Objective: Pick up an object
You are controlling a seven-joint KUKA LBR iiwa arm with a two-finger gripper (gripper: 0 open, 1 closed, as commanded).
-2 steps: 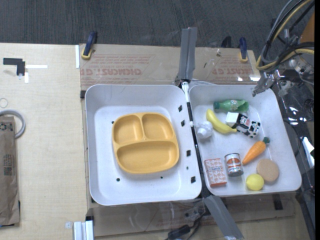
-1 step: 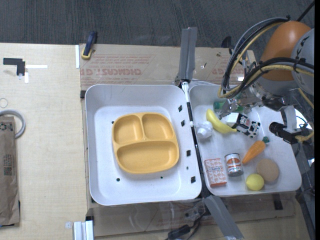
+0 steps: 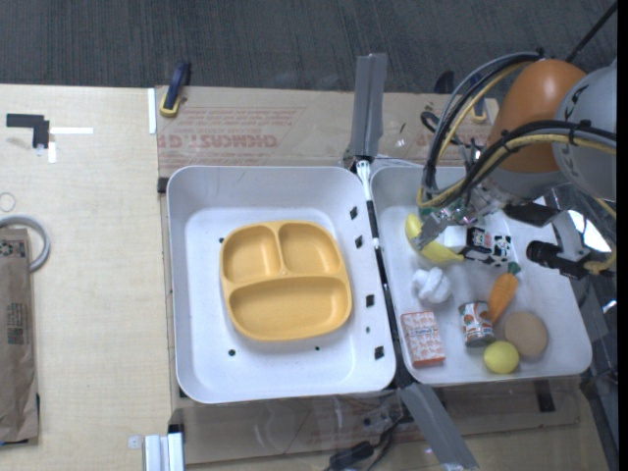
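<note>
1. Low in the frame, near the front rim of the right bin (image 3: 491, 379), you see a yellow lemon (image 3: 501, 357) and a small red & white box (image 3: 423, 339).
2. Just above the lemon sits a little can (image 3: 477, 323). A round brown lump (image 3: 527, 333), maybe a potato, touches the lemon on its right.
3. An orange carrot (image 3: 502, 295) lies tilted just above the can, w/ its green end up.
4. A white crumpled thing (image 3: 430, 285) sits above the box, on the left side of that bin.
5. The banana (image 3: 439, 253) lies just above the white thing, in the upper left part of the right bin. A black & white spotted toy (image 3: 488, 245) is just to its right.
6. The gripper (image 3: 444, 220) hangs right over the banana, close to it. You can't tell if it touches the banana.
7. Gripper state: can't tell if it's wide or narrow. Cables & shiny bits hide it. Nothing is seen held.
8. The grey arm (image 3: 589, 116) comes in from the upper right of the frame, w/ its orange band (image 3: 535, 116) & black cables looping over it.
9. The left bin (image 3: 196, 292) fills the middle of the frame. It holds a yellow plate (image 3: 285, 281) w/ 3 parts, 2 small ones on top & 1 long one below.
10. Above the bins lies flat brown cardboard (image 3: 255, 130) w/ red letters.
11. A blue & yellow tool (image 3: 177, 88) sits upper left of the cardboard. A brown paper bag (image 3: 15, 332) lies at the far left edge.
</note>
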